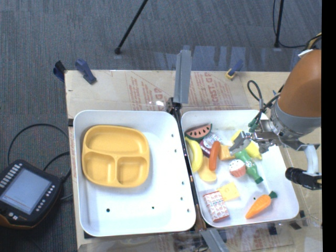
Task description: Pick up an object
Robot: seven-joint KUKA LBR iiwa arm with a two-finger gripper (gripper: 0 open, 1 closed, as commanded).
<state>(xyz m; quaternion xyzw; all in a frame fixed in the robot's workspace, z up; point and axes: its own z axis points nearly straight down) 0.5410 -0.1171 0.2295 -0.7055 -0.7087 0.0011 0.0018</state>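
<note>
Grey carpet surrounds a cardboard-topped bench bearing two white bins. Over the right bin [286, 203] the gripper [247, 140] has its fingers spread, grasping nothing, above a green toy bottle [251, 168] and yellow piece [254, 150]. Nearby lie a cupcake [237, 167], carrot [260, 205] and watermelon slice [199, 132]; the left bin [131, 222] holds a yellow divided plate [115, 155]

My pickings lie in the right bin [283, 206]: a watermelon slice [199, 132] at ten o'clock, a banana [195, 155] and a red sausage [213, 156] at nine, a green bottle [251, 168] at centre, a carrot [260, 205] at five, and a red carton [216, 206] at seven.
</note>
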